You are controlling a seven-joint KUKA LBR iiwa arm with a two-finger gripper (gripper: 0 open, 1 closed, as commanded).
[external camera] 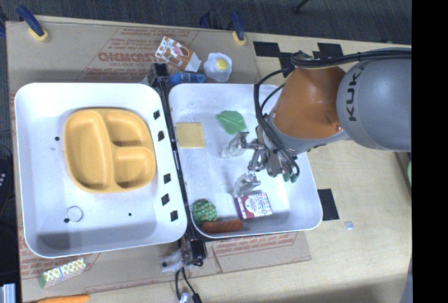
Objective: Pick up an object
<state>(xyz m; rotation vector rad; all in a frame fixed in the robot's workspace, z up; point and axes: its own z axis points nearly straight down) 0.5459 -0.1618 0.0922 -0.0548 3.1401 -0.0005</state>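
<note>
Arm reaches in from the right over the right bin (308,214), wrist low, gripper (239,167) hanging in the middle of that bin. Fingers appear spread, one tip near the upper side at about the level of the yellow square, the other lower down just above the red-and-white packet (253,206); nothing visible between them, so I log it as open and carrying nothing. Candidate objects in the right bin: green leaf-shaped piece (232,120) toward the far side, flat yellow square (190,134) near the dividing wall, green textured ball (204,210) and a reddish sausage-shaped item (222,227) against the near wall, the packet beside them. My judgement: the step in hand is the descent and choice of target; the packet is nearest the lower finger and has height to close on, so it looks the best bet. To do it well, centre the fingers across the packet's short side, come straight down, and close only once both fingers bracket it; the flat yellow square would likely slip under the fingers. Edges: the packet, ball and sausage sit close to the near wall, so little room there for a finger on that side; approach from the bin's open middle. The centre floor of the right bin is bare and gives free travel. Left bin (28,154) holds a yellow divided tray (108,149), well apart from the work. Loose items lie on the worktop (364,252) beyond the far rims; irrelevant to a vertical lift.
</note>
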